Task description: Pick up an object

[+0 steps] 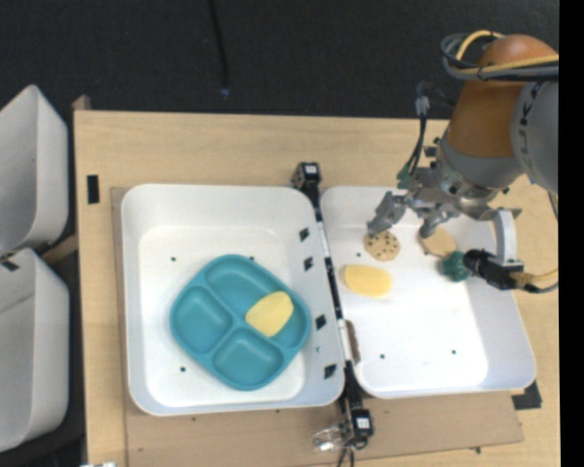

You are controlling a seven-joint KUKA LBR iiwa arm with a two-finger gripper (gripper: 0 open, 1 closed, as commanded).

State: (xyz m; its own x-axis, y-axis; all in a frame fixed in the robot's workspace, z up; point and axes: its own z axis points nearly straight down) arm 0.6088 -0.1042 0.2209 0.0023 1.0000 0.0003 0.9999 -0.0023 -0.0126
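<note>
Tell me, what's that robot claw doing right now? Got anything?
Claw open, low in right bin, nothing between fingers. Brown cookie just below it; yellow piece nearby. Tan piece and teal item close beside.

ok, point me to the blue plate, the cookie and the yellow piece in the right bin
blue plate (206, 319), camera view, bare left compartment.
cookie (382, 247), camera view, centre of its speckled top.
yellow piece (368, 280), camera view, middle of its upper surface, in the right bin (467, 358) (point on the bare floor).
</note>
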